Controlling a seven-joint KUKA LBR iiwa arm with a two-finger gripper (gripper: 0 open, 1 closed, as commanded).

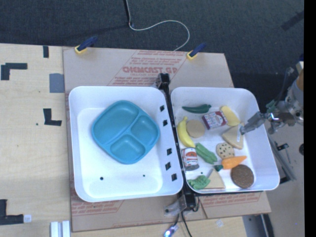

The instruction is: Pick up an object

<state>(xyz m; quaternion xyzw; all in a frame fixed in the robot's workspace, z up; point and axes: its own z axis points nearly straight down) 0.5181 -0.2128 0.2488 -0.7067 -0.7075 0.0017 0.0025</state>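
The right bin point(256, 102) holds several toy foods. Among them are a green pepper point(200, 108), a yellow lemon-like piece point(229, 115), a red and white packet point(214, 119), a banana point(185, 133), a cheese wedge point(233, 138), a chip cookie point(223, 149), a carrot point(232, 162), a small can point(190, 158) and a brown round patty point(242, 176). My gripper point(248, 125) reaches in over the bin's right wall at a slant. Its tip is just above the cheese wedge's right corner, and I see nothing held in it.
The left bin point(79, 132) holds a blue divided plate point(126, 131). A black divider with clips point(170, 132) runs between the bins. Both bins sit on a cardboard sheet point(148, 68) clamped at the back, and a white cable point(158, 26) loops behind it.
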